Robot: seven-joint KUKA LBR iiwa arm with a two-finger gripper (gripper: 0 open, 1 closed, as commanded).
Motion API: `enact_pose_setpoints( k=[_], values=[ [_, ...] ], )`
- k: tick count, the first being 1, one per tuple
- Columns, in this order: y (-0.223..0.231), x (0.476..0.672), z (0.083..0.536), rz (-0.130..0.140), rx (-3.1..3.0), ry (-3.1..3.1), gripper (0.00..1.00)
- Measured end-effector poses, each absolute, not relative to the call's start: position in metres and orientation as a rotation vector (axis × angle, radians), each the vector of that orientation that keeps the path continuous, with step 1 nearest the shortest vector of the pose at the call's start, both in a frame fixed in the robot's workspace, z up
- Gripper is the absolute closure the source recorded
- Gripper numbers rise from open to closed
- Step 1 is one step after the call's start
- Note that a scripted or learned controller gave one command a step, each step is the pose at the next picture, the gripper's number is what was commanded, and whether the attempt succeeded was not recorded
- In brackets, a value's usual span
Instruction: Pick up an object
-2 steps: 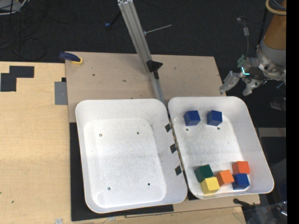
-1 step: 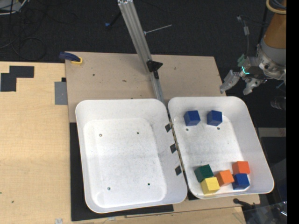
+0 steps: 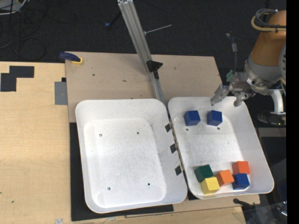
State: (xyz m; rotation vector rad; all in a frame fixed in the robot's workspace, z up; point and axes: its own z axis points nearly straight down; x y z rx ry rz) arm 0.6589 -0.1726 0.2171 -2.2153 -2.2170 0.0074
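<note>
7 small cubes lie in the right shallow white plastic bin (image 3: pixel 261 146). 2 blue cubes (image 3: pixel 191 117) (image 3: pixel 214 118) sit apart near its far end. At the near end, clustered closely: a dark green cube (image 3: pixel 203 172), yellow cube (image 3: pixel 210 185), orange cube (image 3: pixel 225 177), red-orange cube (image 3: pixel 241 167), and another blue cube (image 3: pixel 241 181).

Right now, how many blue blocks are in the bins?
3, all in the right bin: two side by side near its far end, blue block and blue block, and one blue block in the near-corner cluster. None looks hidden.
</note>
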Motion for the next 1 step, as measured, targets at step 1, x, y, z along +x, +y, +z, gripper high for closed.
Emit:
enact_pose_setpoints(
  k=[1],
  values=[
    [-0.1721,0.6651,0.1553,0.008,-2.211,-2.221,0.0]
  ],
)
